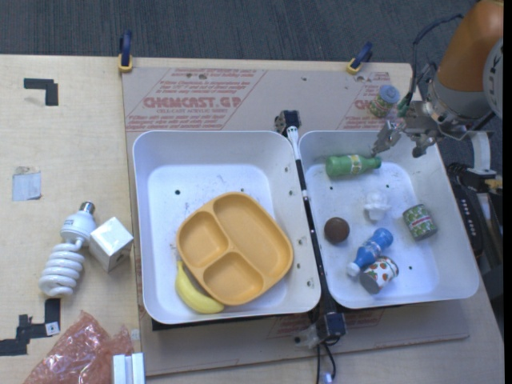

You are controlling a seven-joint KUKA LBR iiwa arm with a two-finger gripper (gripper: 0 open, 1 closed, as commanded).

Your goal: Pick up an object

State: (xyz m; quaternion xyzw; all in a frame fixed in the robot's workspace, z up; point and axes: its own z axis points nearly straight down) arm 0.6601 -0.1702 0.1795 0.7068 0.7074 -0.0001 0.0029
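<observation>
My gripper hovers over the far right corner of the right bin, open, with nothing between its fingers. Just left of it a green bottle lies on its side. Further toward the front the same bin holds a white crumpled piece, a brown ball, a green can, a blue bottle and a small patterned can. The left bin holds an orange divided plate lying over a banana.
A small capped jar stands on the board behind the right bin, close to the wrist. Left of the bins lie a spiral light bulb, a white cube and a red mesh bag.
</observation>
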